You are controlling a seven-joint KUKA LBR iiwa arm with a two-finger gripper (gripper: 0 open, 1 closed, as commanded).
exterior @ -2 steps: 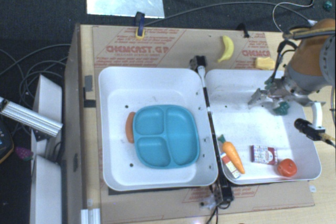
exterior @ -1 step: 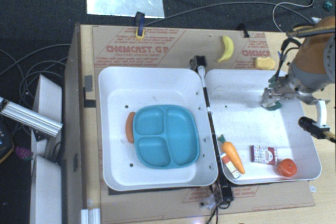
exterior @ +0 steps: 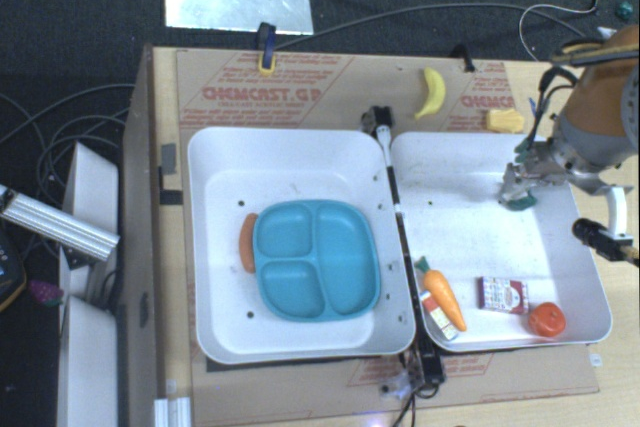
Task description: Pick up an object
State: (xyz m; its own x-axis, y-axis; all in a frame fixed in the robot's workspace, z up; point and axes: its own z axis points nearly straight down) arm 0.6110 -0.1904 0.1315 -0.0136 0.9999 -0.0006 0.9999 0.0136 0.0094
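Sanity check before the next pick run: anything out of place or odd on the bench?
Two items lie outside the bins: a banana and a yellow block sit on the board behind the right bin. In the left bin, a hot dog is wedged against the blue divided plate's left edge. Nothing looks spilled or damaged.

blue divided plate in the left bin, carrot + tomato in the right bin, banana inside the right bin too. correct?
Not quite: the banana lies outside the bins, on the bench board behind the right bin, as the camera view shows. The blue divided plate, carrot and tomato are as stated.
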